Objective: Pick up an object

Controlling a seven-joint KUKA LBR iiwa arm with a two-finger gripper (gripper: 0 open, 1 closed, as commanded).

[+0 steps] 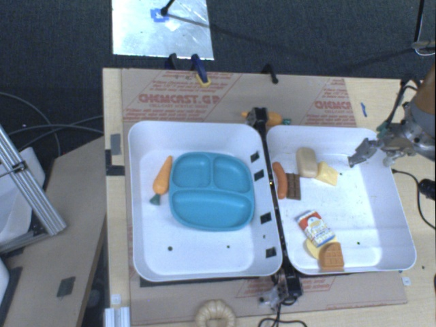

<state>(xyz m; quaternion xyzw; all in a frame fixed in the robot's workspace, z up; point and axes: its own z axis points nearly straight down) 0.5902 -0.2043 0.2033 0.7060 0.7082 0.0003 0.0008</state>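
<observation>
My gripper point(375, 154) hangs over the upper right part of the right bin point(381, 210), fingers spread and nothing between them. To its left in that bin lie a tan bread block point(306, 162) and a yellow cheese wedge point(328, 174). Further left are a brown bar point(293, 186) and an orange sausage point(278, 180) by the divider. Near the front of the bin sit a small red, white and blue carton point(317, 227) and a brown cracker point(331, 256).
The left bin point(146, 251) holds a blue divided plate point(210, 191) and a carrot point(162, 176) beside it. A shiny metal sheet point(162, 19) lies beyond the bench. An aluminium frame point(27, 196) stands at the left. A pale ring point(215, 314) sits at the front edge.
</observation>
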